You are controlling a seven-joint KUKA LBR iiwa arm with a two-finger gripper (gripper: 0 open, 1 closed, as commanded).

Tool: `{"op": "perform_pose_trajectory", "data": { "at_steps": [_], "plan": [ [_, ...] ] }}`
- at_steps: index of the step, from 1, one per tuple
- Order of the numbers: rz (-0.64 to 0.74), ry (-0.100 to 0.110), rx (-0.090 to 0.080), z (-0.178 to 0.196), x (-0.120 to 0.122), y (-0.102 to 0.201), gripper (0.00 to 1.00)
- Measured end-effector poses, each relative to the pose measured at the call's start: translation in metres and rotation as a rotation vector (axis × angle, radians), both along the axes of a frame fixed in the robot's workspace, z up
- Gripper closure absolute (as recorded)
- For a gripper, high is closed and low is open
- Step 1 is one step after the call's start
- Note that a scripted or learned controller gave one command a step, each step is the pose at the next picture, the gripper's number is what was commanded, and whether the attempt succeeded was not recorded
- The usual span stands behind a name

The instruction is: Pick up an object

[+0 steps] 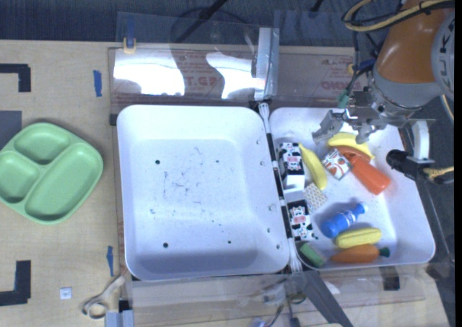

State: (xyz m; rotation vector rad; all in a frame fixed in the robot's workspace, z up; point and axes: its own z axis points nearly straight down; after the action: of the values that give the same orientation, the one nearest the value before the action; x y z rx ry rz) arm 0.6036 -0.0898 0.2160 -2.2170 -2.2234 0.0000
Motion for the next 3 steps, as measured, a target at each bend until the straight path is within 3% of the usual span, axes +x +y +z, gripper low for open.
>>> {"op": "perform_pose_trajectory", "data": {
  "at_steps": [1,2,3],
  "plan": [
    [-0.016,-0.001,0.000,-0.084,0.006,-0.025,0.00],
    [0.014,-0.003,-0.002,0.073,0.006,0.007,0.00],
    [0.052,-0.002,-0.001,-0.053,0.017,-0.023,0.00]
  ]
}}
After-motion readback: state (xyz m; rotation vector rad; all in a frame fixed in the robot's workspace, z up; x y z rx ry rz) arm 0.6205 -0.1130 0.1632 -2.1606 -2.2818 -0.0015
